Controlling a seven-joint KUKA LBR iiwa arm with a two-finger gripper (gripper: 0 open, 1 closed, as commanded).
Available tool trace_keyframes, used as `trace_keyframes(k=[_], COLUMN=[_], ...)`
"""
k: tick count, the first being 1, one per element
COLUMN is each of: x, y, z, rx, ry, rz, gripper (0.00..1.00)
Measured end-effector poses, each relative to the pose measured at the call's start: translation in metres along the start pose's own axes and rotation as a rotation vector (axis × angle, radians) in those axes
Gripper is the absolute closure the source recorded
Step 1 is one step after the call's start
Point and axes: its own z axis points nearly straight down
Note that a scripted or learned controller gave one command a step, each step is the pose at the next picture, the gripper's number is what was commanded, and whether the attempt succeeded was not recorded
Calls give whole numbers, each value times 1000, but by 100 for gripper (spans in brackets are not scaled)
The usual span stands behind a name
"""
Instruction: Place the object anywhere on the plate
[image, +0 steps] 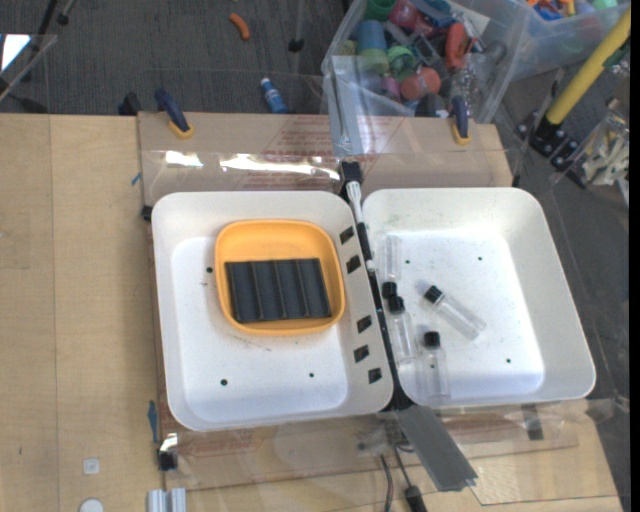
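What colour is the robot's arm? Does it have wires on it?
I can't tell that from this picture. It looks down on an orange plate with a dark ribbed block in it, in one white bin, and clear vials with black caps in the other white bin.

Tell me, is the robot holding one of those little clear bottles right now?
No, nothing is held. The clear vials all lie loose in the right bin, and the dark ridged block sits on the orange plate.
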Motion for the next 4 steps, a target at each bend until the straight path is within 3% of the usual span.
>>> trace_keyframes(k=[1, 2, 3, 4], x=[4, 14, 6, 8], y=[-5, 2, -1, 3], z=[-80, -93, -93, -92], rx=[-2, 0, 4, 2], ry=[1, 1, -1, 1], rz=[-315, -15, -90, 44], gripper=[100, 100, 100, 100])
